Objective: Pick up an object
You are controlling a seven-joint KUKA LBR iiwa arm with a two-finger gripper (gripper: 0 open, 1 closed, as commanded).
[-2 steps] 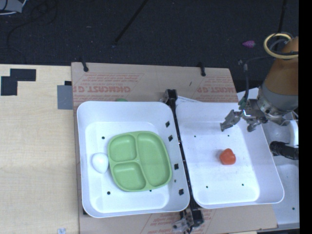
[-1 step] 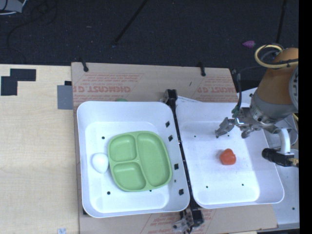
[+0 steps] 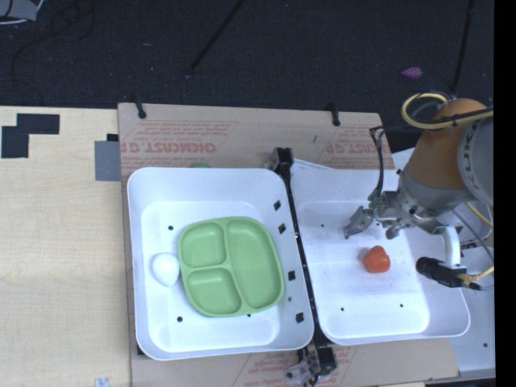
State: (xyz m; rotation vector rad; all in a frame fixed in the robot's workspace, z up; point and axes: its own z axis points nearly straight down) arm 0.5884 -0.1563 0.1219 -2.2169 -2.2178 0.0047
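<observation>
Grey metal fingers of the gripper hang splayed and released over the right bin, holding nothing. Just below them, apart from the tips, a small rounded red tomato lies on the bin's smooth white floor. Left of the right bin sits the left bin, glossy plastic, with a pale green plate of three compartments and a white egg touching its left rim. Brown cardboard lies under both.
</observation>
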